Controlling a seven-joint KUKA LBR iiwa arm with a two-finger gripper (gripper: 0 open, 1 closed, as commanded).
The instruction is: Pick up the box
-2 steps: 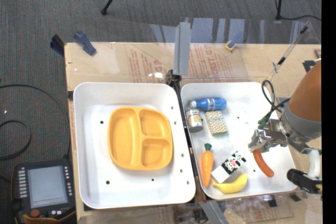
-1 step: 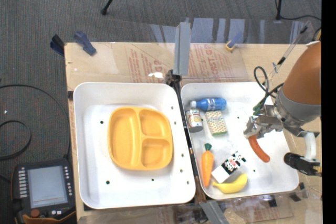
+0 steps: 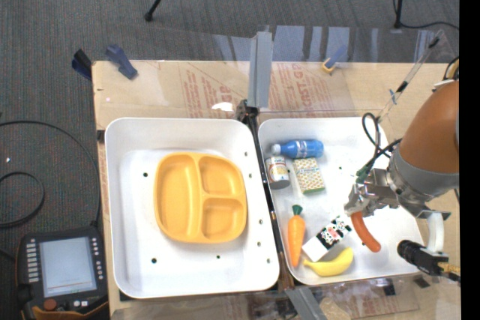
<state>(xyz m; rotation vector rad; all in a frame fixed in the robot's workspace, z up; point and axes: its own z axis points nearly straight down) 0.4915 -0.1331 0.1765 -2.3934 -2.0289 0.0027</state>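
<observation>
A small pale green patterned box (image 3: 309, 175) lies flat in the right bin (image 3: 341, 130), just below the blue bottle (image 3: 298, 149). A black-and-white cow-print carton (image 3: 330, 235) lies tilted near the bin's front, resting against the banana (image 3: 331, 264). My gripper (image 3: 358, 204) hangs over the right half of that bin, right of both boxes. It is directly above the upper end of the red sausage (image 3: 367, 232). Nothing shows held in it.
A small brown-capped jar (image 3: 277, 170) stands left of the green box, and a carrot (image 3: 296, 234) lies beside the carton. The left bin (image 3: 127, 161) holds a yellow divided plate (image 3: 201, 197). Cables trail from the wrist along the right bin's edge.
</observation>
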